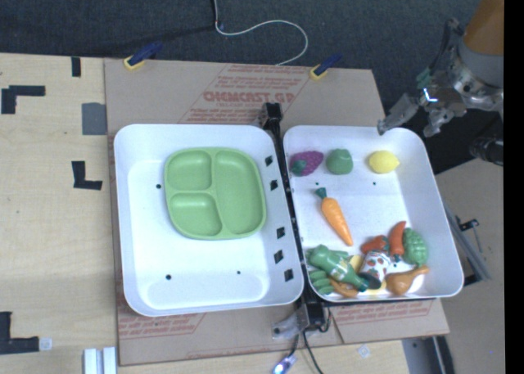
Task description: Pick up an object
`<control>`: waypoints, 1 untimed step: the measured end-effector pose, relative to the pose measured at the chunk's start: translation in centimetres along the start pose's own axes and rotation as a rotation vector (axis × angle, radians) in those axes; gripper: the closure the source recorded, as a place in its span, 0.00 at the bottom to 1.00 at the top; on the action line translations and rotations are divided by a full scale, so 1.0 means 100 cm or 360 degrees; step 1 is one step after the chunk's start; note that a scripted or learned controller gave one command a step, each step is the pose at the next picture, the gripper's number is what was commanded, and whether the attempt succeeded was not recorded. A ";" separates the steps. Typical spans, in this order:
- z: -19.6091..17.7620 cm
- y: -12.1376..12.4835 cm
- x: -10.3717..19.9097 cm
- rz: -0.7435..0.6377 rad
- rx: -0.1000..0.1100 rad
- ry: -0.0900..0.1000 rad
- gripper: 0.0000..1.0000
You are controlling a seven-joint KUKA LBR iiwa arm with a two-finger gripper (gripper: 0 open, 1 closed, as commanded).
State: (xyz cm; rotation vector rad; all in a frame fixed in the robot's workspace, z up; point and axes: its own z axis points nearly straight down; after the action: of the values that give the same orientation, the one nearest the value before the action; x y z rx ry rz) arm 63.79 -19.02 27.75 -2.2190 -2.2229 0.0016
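My gripper (pixel 406 128) hangs at the upper right, just beyond the far right corner of the right bin (pixel 434 200), and is open with nothing between its fingers. In that bin's far row lie a purple grape bunch (pixel 306 161), a green round toy (pixel 340 160) and a yellow lemon (pixel 382 161); the lemon is nearest the gripper, slightly below and left of it. An orange carrot (pixel 335 215) lies mid-bin. A heap of several toy foods (pixel 372 264) fills the near right corner.
The left bin (pixel 139 225) holds a green divided plate (pixel 215 192). Both bins sit on a cardboard sheet (pixel 237 94). A white cable (pixel 262 29) loops across the dark floor behind.
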 end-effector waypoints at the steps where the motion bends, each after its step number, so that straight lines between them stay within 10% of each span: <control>1: 0.197 -0.027 0.045 -0.0002 0.0021 0.0007 0.00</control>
State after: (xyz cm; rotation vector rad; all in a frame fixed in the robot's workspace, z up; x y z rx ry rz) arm 61.05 -14.58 8.07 -2.2088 -2.2153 0.0119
